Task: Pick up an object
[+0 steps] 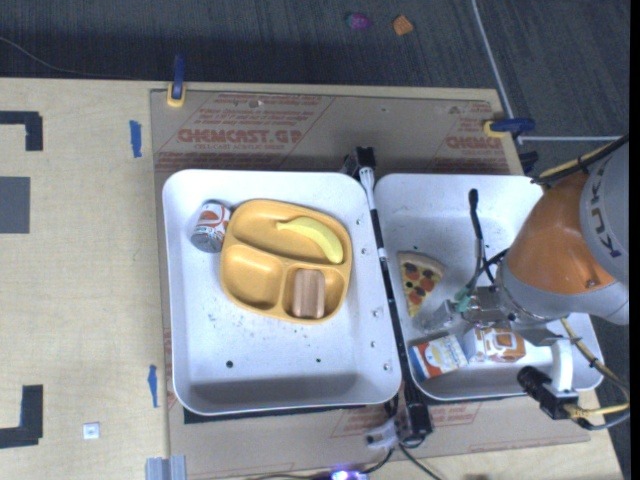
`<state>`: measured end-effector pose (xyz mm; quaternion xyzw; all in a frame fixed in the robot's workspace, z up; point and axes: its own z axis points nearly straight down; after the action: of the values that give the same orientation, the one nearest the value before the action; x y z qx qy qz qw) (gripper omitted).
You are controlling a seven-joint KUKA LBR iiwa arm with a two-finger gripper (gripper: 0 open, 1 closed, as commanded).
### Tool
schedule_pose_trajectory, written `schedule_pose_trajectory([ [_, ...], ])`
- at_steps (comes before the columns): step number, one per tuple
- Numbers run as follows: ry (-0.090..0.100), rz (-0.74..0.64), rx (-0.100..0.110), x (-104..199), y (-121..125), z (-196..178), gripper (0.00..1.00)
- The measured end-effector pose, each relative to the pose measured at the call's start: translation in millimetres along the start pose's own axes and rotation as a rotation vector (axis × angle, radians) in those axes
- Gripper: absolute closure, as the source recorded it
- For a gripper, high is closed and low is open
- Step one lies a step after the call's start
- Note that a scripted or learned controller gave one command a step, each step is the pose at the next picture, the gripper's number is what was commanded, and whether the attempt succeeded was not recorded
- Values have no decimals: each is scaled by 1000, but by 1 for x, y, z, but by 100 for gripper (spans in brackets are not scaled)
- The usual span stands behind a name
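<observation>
Where tool point(452, 313) hangs, carton point(470, 352) below (touching unclear).

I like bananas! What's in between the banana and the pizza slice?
In the camera view, between the banana and the pizza slice lie the yellow tray's rim, bare bin floor and the two white bins' adjoining walls.

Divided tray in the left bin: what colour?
Yellow tray, clearest in the camera view.

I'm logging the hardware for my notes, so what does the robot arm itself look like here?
The arm is grey with a broad, rounded orange band above the wrist. A dark letter marking shows on its grey shell near the right edge. Thin black cables run along the wrist toward the gripper, a metallic, dark-detailed assembly.
</observation>
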<state>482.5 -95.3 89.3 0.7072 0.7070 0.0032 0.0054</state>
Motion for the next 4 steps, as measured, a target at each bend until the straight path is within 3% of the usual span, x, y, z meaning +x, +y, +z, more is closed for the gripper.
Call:
schedule_pose_trajectory([
  [4, -1, 1, 0, 1, 0, 0, 0],
])
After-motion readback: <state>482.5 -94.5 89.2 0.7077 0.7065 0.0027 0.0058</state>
